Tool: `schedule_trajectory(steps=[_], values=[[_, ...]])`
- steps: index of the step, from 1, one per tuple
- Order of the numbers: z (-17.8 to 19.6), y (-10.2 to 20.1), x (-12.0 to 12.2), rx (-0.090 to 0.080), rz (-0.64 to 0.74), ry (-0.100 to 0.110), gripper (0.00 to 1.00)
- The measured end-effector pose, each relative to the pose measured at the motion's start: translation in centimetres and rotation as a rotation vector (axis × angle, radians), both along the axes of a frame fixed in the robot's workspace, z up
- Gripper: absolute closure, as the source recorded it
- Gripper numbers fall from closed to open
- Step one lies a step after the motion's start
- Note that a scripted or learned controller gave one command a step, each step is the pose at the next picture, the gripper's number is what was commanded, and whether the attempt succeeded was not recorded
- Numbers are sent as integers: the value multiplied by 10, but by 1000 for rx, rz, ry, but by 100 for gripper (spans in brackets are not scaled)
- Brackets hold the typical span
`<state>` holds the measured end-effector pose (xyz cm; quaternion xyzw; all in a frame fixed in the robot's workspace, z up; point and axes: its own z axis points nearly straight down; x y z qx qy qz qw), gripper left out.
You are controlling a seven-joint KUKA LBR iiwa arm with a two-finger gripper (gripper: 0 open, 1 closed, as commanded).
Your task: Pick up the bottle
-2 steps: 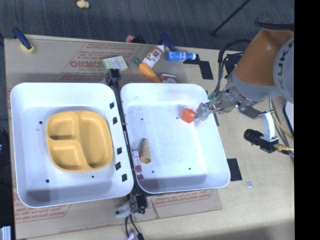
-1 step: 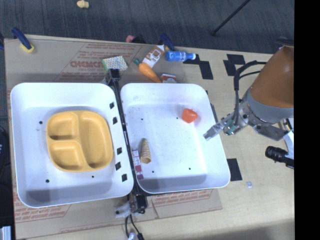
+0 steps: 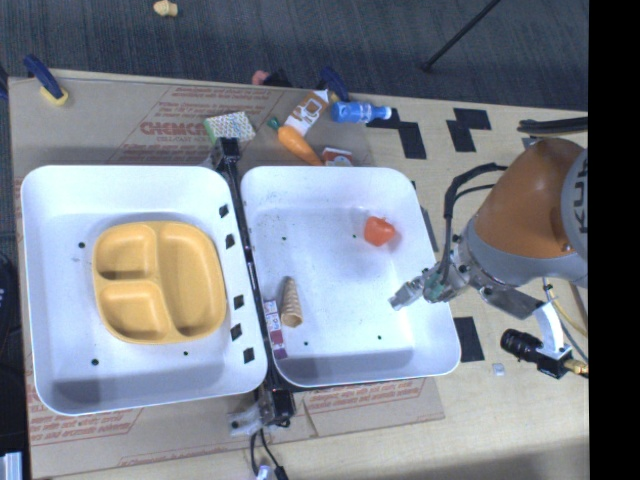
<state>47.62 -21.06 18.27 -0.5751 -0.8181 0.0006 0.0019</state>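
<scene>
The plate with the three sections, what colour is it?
Yellow; the plate lies in the left bin, camera view.

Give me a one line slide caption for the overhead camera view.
Gripper low over the right bin, bottle lying on the bench beyond it, yellow tray in the left bin.

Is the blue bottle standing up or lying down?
Lying down. The blue bottle rests on its side on the cardboard behind the right bin, outside it.
</scene>
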Motion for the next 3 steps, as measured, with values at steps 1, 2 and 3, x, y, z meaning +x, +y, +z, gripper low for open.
schedule_trajectory(steps=[1,2,3], values=[[46,-1,1,-3,-343,-2,100],[2,26,0,-1,-470,2,100],[-40,4,0,1,-263,1,100]])
